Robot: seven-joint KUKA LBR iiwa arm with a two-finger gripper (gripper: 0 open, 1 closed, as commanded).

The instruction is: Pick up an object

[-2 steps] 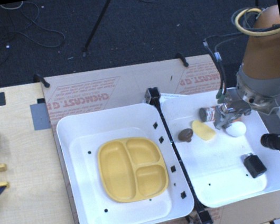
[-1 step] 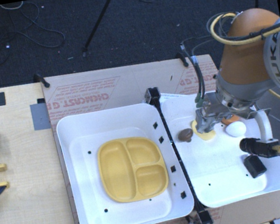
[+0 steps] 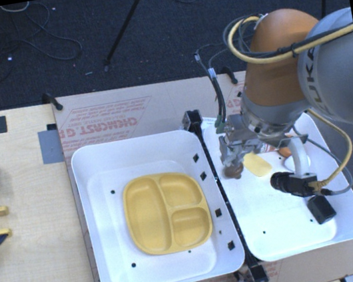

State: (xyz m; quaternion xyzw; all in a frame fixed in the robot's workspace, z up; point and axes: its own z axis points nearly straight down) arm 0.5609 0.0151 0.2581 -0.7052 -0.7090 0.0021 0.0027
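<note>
My pincer [image 3: 233, 164] hung low at the right bin's [image 3: 284, 233] far-left corner, just beside a yellow piece [image 3: 258, 164], placed to grab it; its state I could not tell.

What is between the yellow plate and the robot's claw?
In the camera view, the yellow plate and the gripper are separated by the left bin's bare white floor and the black-clipped divider where both bins meet.
</note>
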